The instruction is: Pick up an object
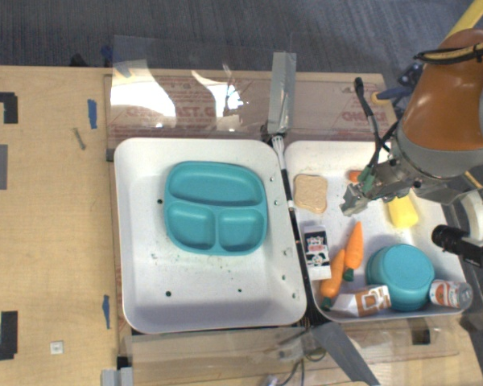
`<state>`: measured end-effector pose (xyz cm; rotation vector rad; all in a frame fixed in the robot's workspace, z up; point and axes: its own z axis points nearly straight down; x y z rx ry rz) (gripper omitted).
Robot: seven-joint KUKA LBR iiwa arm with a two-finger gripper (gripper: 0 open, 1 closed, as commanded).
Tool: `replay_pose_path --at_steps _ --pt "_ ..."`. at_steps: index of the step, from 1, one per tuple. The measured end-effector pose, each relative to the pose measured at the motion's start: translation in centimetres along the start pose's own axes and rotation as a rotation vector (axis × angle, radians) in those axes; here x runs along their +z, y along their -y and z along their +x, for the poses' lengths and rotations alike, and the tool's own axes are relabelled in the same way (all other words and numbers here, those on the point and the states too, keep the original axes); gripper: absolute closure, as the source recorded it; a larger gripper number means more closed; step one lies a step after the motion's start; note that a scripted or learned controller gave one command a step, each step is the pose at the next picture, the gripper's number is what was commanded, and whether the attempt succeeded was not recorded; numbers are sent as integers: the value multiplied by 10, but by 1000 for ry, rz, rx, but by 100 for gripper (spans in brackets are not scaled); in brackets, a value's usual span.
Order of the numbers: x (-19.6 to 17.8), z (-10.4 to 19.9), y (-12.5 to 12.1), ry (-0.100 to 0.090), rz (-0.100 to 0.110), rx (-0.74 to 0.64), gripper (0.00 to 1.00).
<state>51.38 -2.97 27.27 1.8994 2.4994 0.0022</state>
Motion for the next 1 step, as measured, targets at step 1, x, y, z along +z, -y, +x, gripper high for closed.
replay_pose_path --at_steps 1 --pt "-28 -95 23 3 2 -198 100"
